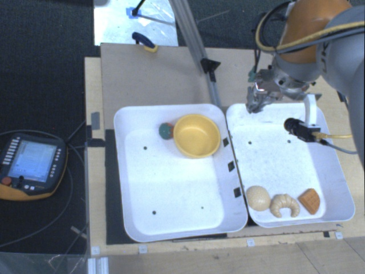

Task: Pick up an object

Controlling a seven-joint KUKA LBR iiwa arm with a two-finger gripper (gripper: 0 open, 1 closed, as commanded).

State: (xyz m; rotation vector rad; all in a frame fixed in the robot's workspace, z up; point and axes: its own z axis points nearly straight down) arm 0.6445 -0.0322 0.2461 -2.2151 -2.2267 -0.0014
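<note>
Nothing lifted yet — two-finger gripper (255, 104), finger state unreadable, hangs over the right white bin's (336, 170) far left corner, well apart from the pale round bun (258, 198), beige croissant (285, 205) and orange-brown toast wedge (310, 201) along its near edge.

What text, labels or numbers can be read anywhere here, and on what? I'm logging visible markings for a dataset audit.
No text is legible in this view.
Teach pendant: its lit screen shows content, too blurred to read.
Bins, yellow bowl, food items and gripper: no readable marks.
</note>
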